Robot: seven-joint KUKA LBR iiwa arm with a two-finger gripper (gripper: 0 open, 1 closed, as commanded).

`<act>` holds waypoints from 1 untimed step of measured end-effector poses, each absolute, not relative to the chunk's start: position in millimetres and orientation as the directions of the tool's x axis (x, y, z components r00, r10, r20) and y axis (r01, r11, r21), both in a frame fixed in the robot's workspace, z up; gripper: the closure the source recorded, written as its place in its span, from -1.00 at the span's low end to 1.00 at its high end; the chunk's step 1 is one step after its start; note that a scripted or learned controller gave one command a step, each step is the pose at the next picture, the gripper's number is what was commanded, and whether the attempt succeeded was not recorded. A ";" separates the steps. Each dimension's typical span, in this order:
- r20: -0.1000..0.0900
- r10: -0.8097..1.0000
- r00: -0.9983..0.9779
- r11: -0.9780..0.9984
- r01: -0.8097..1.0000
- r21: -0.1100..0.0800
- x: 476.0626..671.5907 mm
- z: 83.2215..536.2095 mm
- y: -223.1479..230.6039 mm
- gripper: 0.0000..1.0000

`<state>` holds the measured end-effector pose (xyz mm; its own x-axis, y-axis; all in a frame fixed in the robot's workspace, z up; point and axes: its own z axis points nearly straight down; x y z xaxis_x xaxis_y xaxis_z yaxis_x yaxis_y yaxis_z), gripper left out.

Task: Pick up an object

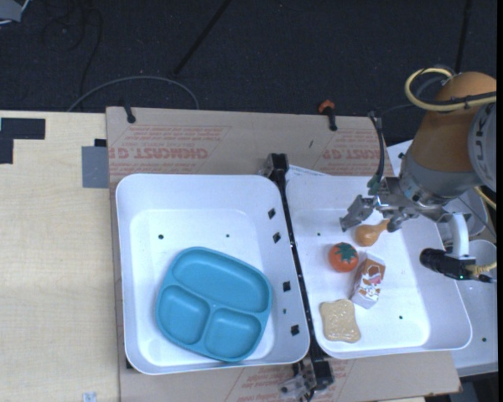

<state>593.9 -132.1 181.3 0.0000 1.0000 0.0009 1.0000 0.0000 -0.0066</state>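
My claw (pixel 375 219) gapes wide just above the small, light, smooth toy pear (pixel 370 234); I'd pinch its fat belly.

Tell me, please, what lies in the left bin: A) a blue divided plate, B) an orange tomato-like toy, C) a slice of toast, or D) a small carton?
A: the blue divided plate lies alone in the left bin, while the carton, the tomato-like toy and the toast slice all lie in the right bin.
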 end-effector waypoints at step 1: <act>0.001 1.000 0.000 0.000 1.000 -0.007 590.6 137.4 -134.3 -1.00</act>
<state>590.6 -134.3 137.4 0.0001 1.0000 0.0012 1.0000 -0.0001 -0.0068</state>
